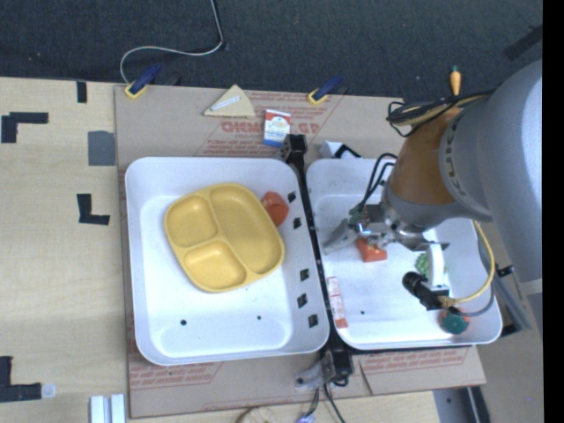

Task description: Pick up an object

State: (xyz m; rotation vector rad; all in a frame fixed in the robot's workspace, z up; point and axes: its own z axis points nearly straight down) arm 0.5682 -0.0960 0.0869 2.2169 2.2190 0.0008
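Observation:
An orange-red block [372, 252] lies in the right bin [388, 324], near its middle. My gripper [354, 228] hangs low over that bin, right beside the block's upper left, and the view does not settle whether they touch. A small green object [455, 322] rests in the right bin's near right corner. In the left bin [220, 333] a yellow divided plate [225, 236] lies flat, with a small red object [276, 207] against its right rim.
Behind the bins, a small red, white and blue carton [277, 128] and a pale wedge [231, 102] sit on the cardboard. The black divider [304, 227] runs between the bins. The bulky grey arm [493, 157] covers the right bin's far right side.

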